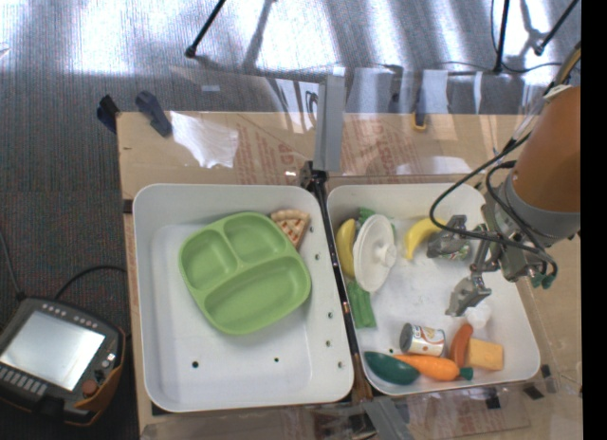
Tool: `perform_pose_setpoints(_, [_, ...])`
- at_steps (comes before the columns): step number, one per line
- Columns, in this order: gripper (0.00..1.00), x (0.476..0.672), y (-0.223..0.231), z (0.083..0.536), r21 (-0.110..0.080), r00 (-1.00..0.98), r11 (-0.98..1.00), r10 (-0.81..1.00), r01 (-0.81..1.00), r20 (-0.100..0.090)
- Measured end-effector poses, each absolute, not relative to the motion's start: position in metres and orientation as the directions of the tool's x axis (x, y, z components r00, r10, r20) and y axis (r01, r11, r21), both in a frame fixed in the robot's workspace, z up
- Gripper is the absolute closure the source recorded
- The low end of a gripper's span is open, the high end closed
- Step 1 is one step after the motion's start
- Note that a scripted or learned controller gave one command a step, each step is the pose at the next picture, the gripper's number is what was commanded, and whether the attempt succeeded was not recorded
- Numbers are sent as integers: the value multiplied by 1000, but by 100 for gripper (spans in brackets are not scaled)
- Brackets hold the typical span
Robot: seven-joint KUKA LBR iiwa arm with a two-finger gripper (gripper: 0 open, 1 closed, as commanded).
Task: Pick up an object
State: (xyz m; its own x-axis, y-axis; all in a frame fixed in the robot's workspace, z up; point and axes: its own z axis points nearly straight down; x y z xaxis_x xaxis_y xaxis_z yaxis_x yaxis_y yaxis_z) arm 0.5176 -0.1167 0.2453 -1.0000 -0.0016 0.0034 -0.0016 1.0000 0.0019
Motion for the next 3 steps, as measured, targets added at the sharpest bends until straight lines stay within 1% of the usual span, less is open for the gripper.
perform_pose_setpoints(1, [0, 594, -129, 123, 2, -988, 988, 156, 156, 12])
perform_pose_setpoints(2, [0, 641, -173, 99, 1, -947, 947, 322, 322, 3])
perform_pose_setpoints(3, [0, 635, -194, 86, 1, -918, 918, 397, 397, 2])
